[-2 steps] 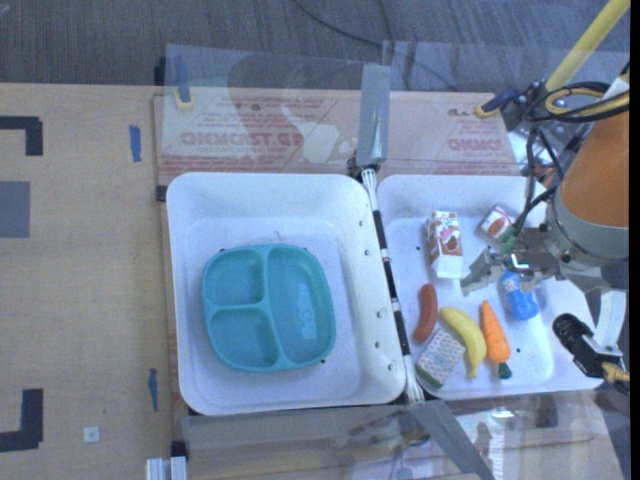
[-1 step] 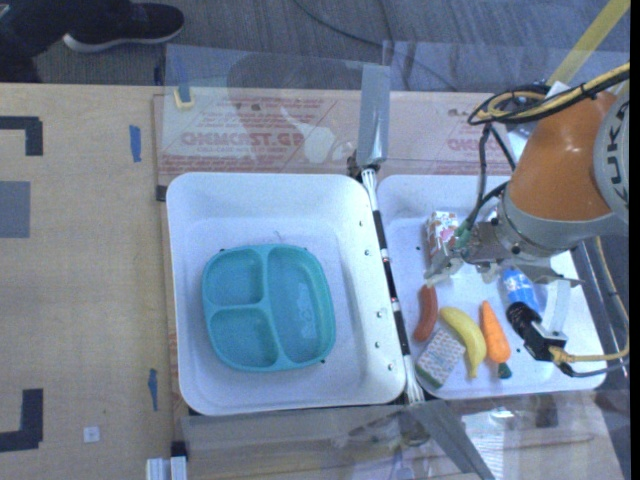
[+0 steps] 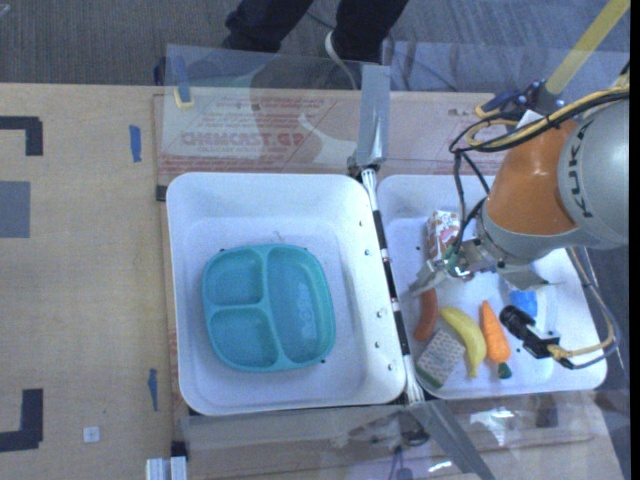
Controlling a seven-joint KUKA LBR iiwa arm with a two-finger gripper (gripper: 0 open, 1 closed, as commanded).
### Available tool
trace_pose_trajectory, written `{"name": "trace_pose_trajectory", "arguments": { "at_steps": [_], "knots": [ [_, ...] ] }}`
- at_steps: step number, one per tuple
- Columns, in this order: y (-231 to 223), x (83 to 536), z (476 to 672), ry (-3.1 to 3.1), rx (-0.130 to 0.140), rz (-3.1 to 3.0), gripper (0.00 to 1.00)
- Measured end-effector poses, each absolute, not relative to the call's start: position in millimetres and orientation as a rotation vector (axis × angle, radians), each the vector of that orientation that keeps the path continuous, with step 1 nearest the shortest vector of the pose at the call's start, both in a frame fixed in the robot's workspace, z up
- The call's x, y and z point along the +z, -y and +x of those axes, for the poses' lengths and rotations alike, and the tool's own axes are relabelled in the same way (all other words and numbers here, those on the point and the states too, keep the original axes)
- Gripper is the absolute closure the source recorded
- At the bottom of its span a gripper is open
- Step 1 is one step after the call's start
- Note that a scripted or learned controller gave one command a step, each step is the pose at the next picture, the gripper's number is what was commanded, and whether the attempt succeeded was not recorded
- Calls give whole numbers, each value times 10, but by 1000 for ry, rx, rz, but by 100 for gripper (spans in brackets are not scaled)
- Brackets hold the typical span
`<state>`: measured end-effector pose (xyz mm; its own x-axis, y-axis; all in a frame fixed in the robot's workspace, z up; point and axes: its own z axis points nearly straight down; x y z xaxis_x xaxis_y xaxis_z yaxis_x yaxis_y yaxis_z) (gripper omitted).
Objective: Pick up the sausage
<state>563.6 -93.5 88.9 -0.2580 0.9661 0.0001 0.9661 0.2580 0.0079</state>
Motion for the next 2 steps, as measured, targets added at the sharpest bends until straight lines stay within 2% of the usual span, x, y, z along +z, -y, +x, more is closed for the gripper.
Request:
{"name": "trace_pose_trajectory", "arguments": {
  "at_steps": [1,2],
  "knots": [
    [958,1005,5651,-2479,16,1913,100],
    [957,1005,5651,-2479,15,1913,0]
  ]
}}
